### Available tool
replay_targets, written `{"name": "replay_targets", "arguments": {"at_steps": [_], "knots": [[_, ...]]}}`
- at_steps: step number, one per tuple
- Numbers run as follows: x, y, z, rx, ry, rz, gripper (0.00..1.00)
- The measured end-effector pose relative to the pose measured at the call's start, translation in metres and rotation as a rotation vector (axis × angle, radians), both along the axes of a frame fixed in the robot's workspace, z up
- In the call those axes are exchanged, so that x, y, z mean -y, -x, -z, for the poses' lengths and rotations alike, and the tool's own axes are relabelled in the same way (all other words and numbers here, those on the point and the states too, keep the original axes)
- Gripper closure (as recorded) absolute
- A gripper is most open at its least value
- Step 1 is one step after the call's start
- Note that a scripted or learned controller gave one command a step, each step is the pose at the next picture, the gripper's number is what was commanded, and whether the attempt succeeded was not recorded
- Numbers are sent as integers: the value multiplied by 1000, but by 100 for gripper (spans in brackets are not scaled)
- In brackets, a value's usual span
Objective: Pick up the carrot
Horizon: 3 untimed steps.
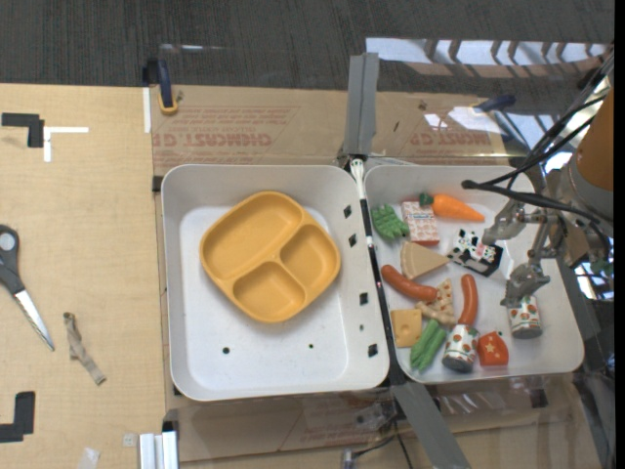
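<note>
The carrot (457,206), orange with a small green top, lies near the back of the right bin (562,345). It points to the right, just behind a black-and-white cow toy (477,251). My gripper (516,255) hangs over the right side of that bin, to the right of the carrot and slightly nearer the front. Its two metal fingers (502,227) stand open with nothing between them. The lower finger is just above a small can (525,319).
The right bin also holds green lettuce (389,222), a cheese wedge (422,260), two sausages (408,283), a pea pod (427,344), a second can (458,348) and a tomato (493,350). A yellow divided plate (270,255) sits in the left bin (186,350). Scissors (20,291) lie far left.
</note>
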<state>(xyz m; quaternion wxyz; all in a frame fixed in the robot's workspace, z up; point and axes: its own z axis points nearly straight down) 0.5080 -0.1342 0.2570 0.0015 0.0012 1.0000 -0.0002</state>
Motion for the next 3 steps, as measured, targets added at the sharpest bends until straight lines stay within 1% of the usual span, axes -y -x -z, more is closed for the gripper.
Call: {"name": "replay_targets", "arguments": {"at_steps": [1,2,3], "knots": [[47,-20,-131,4,1,118,0],[87,-72,22,0,0,153,0],[86,-83,147,1,0,-15,0]]}}
